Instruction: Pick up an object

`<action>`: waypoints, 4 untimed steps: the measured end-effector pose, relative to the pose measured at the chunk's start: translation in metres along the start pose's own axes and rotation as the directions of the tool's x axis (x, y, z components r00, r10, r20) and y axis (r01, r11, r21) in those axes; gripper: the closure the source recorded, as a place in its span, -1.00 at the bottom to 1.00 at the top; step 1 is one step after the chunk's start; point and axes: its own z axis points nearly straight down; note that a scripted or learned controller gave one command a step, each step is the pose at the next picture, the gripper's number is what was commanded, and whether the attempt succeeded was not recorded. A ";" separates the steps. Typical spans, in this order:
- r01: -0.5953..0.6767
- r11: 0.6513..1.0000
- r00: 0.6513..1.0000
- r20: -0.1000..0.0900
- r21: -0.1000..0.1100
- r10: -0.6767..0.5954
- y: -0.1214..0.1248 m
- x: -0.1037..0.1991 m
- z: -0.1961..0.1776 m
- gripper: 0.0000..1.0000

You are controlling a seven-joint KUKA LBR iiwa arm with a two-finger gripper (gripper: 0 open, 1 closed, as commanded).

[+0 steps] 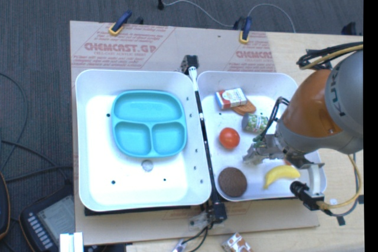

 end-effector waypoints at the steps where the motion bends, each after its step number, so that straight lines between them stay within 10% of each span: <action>1: 0.000 1.000 1.000 0.000 0.001 0.000 0.000 0.000 0.000 -1.00; 2: 0.000 1.000 1.000 -0.001 0.002 0.000 0.000 0.000 -0.009 1.00; 3: -0.001 1.000 1.000 -0.001 0.002 0.001 0.000 0.000 -0.009 -1.00; 4: -0.001 1.000 1.000 0.004 0.000 0.001 -0.002 0.028 0.010 -1.00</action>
